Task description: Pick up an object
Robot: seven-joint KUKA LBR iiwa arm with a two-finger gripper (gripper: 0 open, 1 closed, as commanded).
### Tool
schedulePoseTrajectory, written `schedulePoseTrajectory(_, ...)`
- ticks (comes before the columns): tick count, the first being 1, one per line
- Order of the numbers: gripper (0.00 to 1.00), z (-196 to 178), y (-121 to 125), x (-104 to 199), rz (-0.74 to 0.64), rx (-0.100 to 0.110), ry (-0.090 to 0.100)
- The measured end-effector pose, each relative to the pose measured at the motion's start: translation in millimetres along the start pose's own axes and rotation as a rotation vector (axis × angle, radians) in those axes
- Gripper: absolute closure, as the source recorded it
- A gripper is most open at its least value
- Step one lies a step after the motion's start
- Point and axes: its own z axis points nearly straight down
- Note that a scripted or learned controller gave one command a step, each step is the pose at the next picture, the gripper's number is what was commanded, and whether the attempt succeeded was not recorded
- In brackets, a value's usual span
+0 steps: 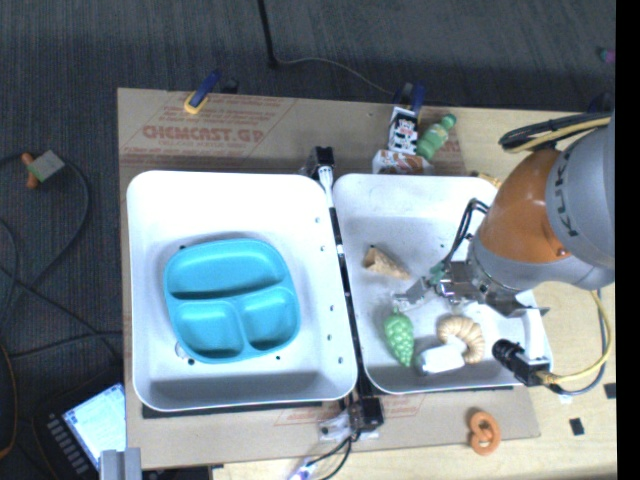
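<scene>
In the right bin [400, 203] lie a tan cone-shaped piece [385, 260], a green bumpy toy [399, 337], a beige croissant-like toy [463, 332] and a small white block [441, 359]. My gripper [425, 286] hangs low over the middle of this bin, just above and between the green toy and the croissant toy, right of the cone. Nothing shows held in it. The grey arm with its orange band [520, 223] covers the bin's right side.
The left bin [150, 208] holds a blue three-compartment tray [232, 298]. A small bottle and carton [412, 140] stand behind the right bin. An orange ring [484, 431] lies on the bench in front. Clamps sit between the bins.
</scene>
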Motion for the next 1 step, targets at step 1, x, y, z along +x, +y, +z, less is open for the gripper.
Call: schedulePoseTrajectory(1, 0.0, 12.8, -8.6, 29.9, 0.002, -0.012, -0.006)
